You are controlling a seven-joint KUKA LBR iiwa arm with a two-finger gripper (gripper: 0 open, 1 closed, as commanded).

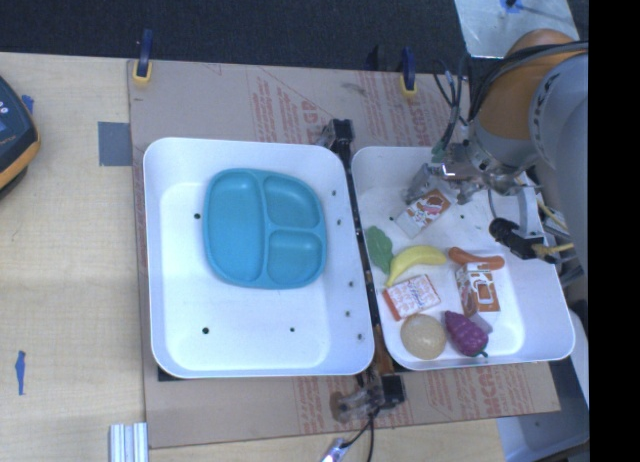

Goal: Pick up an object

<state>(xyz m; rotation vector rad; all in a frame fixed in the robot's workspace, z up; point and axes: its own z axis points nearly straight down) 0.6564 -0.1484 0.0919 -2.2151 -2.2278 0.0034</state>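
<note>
My gripper (441,180) hangs over the far left part of the right bin (545,345), at the end of the grey arm with the orange band (530,70). Just below its tip lies a small white packet with red print (424,209); whether the two touch is unclear. Toward the bin's front lie a green piece (378,247), a yellow banana (415,260), a red-and-white packet (412,296), an orange sausage-like piece (477,258), another red-and-white packet (481,291), a beige round item (423,335) and a purple item (466,333).
The left bin (175,330) holds a blue divided plate (265,227). A black clip on the arm's cabling (515,238) sits over the right bin's right side. A yellow-edged device (12,135) lies at the bench's far left.
</note>
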